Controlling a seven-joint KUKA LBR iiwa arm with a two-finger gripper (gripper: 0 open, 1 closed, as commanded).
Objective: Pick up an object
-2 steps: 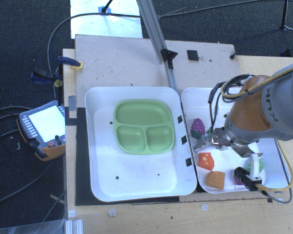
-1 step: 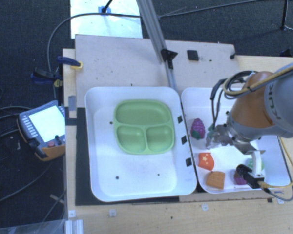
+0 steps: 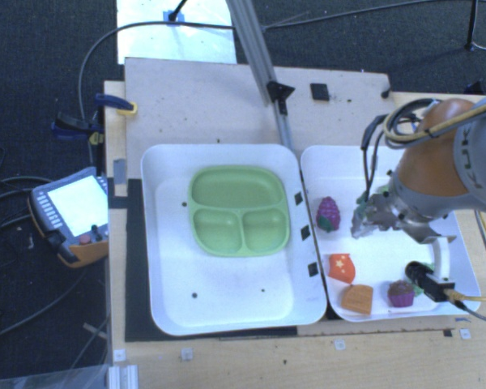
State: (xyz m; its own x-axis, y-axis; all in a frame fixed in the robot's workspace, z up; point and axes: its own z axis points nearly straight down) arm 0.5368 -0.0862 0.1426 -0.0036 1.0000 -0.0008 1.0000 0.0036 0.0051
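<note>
Bins sit side by side on the desk: the left bin holds a green divided plate in its upper half, and the right bin holds the small toys. A purple grape-like toy lies near the right bin's left wall, at mid-height of the frame. Below it lies a red-orange piece with a small yellow mark, and just below and right of that an orange block, near the bin's lower rim. A smaller purple toy rests to the right of the orange block, in the bin's lower right part.

The arm, grey with an orange band, reaches in from the right of the frame and hangs over the right bin. Its gripper is just right of the grape-like toy and apart from it, above and right of the red-orange piece. Whether the fingers stand wide or narrow cannot be told from this slant; no toy shows between them.

A handheld pendant with a lit screen lies off the desk at the left of the frame, amid cables on the dark floor. A grey pole runs down from the top of the frame to the gap between the bins.
</note>
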